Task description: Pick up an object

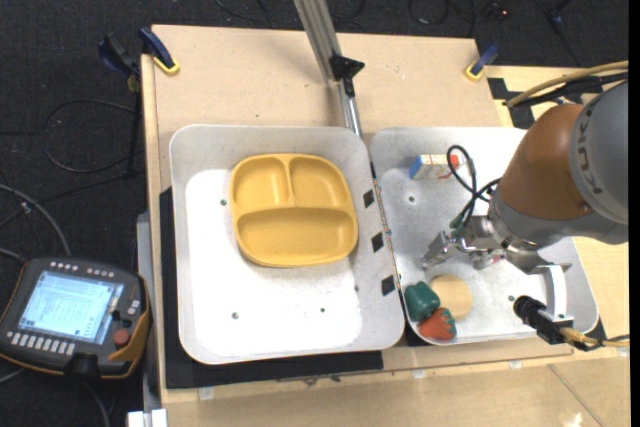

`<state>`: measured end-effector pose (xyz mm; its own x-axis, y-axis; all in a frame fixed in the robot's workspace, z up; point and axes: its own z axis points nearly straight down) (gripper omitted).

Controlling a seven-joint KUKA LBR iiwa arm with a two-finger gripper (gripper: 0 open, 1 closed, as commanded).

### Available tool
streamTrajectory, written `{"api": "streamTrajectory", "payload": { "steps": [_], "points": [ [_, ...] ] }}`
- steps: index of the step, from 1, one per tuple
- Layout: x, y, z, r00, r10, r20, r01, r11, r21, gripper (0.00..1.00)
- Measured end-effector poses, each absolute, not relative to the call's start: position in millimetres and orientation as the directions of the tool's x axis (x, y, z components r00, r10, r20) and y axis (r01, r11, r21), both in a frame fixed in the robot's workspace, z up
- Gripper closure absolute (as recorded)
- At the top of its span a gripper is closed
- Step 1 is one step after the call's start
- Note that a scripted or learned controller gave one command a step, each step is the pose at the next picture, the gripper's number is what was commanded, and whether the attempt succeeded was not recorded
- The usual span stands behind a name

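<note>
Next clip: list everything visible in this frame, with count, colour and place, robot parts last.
bins: two, white, side by side on the bench
divided plate: one, yellow, left bin
small box: one, white with colours, right bin, far side
green object: one, right bin, near corner
red object: one, beside the green one
tan round object: one, next to them
pendant: one, grey with lit screen, lower left on the floor
clamps: blue and yellow, bench's far corners
arm: one, grey and orange, over right bin
gripper: one, metallic, above right bin
</note>
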<state>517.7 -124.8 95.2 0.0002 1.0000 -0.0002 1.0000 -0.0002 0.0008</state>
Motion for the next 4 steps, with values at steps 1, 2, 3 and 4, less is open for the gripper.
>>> {"api": "streamTrajectory", "payload": {
  "steps": [1,2,3,4],
  "points": [
    [518.6,-125,106,0.002,1.000,0.000,1.000,-0.002,0.003,1.00],
    [520.2,-131,151,-0.001,1.000,-0.001,1.000,0.001,0.004,1.00],
    [525.7,-131,214,-0.003,1.000,-0.002,1.000,0.003,0.007,1.00],
    [527.4,-131,267,-0.004,1.000,-0.002,1.000,0.004,0.007,1.00]
  ]
}}
